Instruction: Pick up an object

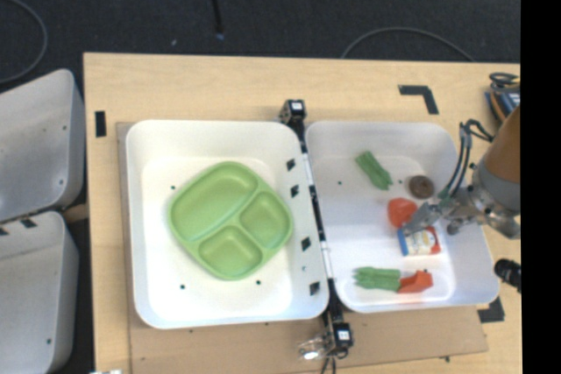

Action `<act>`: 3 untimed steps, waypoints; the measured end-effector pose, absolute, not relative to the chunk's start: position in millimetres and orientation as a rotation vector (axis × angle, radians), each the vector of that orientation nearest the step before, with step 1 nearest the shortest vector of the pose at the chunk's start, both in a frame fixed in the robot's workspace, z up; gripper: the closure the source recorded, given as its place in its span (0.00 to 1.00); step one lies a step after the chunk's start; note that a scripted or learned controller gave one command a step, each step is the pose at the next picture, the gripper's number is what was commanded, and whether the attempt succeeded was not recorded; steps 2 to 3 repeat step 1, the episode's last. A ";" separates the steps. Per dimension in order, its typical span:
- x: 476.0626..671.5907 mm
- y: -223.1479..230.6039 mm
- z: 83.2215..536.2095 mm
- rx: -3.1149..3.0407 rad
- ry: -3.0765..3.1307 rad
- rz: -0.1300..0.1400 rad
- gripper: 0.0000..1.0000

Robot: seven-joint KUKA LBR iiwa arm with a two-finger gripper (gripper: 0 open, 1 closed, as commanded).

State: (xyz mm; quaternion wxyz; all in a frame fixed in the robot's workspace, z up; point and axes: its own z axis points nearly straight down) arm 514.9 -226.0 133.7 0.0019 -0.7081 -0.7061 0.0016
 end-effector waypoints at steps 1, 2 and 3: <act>517.2 -227.5 148.6 -2.231 -2.218 -0.003 1.00; 517.2 -227.5 148.6 -2.231 -2.218 -0.003 1.00; 517.2 -227.5 148.6 -2.231 -2.218 -0.003 1.00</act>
